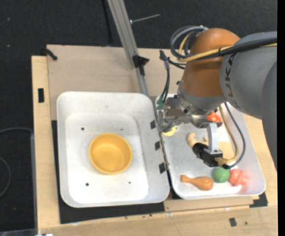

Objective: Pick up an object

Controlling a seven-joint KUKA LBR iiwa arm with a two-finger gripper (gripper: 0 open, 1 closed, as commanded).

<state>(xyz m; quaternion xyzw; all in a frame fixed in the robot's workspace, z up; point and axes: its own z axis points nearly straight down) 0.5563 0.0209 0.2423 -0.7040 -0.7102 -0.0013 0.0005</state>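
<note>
two white bins (73, 107), end effector (169, 127) at right bin's left edge, grip state unclear

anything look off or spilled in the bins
Nothing stands out. The yellow bowl sits upright in the left bin. In the right bin a tan drumstick-shaped toy, a green ball and a pink piece lie loose near the front edge, all inside it.

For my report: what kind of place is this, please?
Probably a robotics lab set up for grasping trials: a grey arm over two white bins on a bench, with toy items like a yellow bowl.
</note>
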